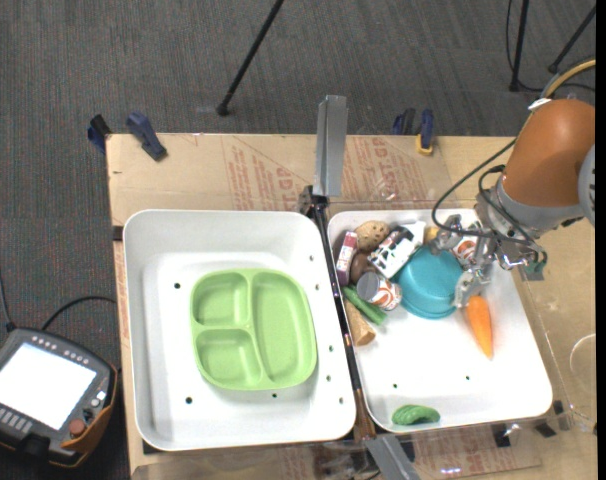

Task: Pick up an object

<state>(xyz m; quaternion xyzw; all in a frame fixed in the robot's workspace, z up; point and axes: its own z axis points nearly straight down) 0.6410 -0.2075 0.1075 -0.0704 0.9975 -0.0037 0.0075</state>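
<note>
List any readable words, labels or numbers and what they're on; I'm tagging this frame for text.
None can be quoted with certainty.
Cardboard sheet under the bins: large red mirrored print, too blurred to read.
Black-and-white packet in the right bin: markings too small.
Handheld screen: blank glare.

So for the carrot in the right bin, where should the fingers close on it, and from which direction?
Judging by its pose, grip the carrot across its thicker upper half, coming straight down from above. It lies flat on the right bin floor, tapering toward the camera, with bare floor on both long sides. The gripper hovers just beyond its thick end, beside the teal bowl.
</note>
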